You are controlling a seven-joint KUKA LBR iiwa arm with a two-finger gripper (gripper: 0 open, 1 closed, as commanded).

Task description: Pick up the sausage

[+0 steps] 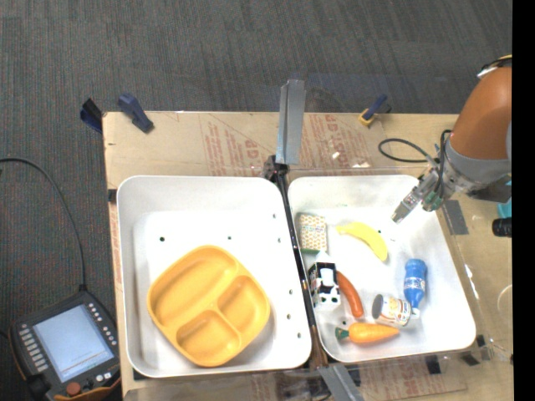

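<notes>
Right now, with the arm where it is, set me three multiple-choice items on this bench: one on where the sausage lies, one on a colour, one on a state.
1. Where does the sausage lie?
A. In the right bin, between the toy cow and the small can
B. On the yellow divided plate
C. On the floor

2. What colour is the small bottle?
A. Green
B. Blue
C. Black

3. How does the claw stand to the sausage?
A. Clamped on it
B. Lifting it over the left bin
C. Apart from it, over the right bin's far side past the banana

Answers: 1 A, the reddish sausage sits beside the cow in the right bin. 2 B, the bottle's body is blue. 3 C, the sausage lies in the bin with the banana between it and the claw.
</notes>
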